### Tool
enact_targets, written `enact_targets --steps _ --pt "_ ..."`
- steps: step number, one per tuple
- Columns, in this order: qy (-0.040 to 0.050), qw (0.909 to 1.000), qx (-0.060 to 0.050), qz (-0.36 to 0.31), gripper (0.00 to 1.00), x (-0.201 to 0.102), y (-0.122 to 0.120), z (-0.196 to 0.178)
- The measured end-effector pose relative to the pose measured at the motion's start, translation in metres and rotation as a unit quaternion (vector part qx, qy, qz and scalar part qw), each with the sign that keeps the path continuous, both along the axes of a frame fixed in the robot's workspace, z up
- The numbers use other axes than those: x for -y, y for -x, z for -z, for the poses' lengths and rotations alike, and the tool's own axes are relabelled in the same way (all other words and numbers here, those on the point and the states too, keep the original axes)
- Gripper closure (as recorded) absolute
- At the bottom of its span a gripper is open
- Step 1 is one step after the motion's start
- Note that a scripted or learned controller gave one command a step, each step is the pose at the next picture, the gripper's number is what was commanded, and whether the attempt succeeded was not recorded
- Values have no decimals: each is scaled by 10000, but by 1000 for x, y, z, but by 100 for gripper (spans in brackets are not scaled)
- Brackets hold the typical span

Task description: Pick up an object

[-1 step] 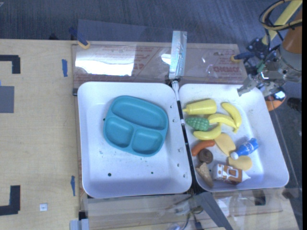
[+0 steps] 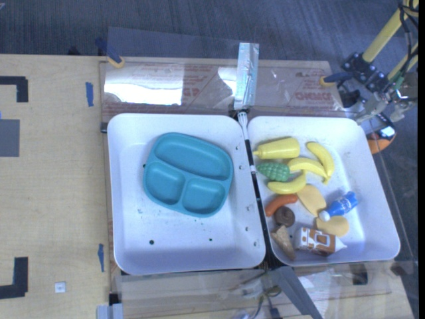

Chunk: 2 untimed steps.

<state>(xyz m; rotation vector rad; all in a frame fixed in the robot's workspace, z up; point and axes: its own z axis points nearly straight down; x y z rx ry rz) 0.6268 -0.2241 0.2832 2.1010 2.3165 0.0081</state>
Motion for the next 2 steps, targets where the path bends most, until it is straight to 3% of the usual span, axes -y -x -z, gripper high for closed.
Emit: enact_targets --steps 1,2 --pt "-43 9997 -105 -207 0 -59 -17 103" --pt "-9 9968 -37 -801 0 -27 -9 195"
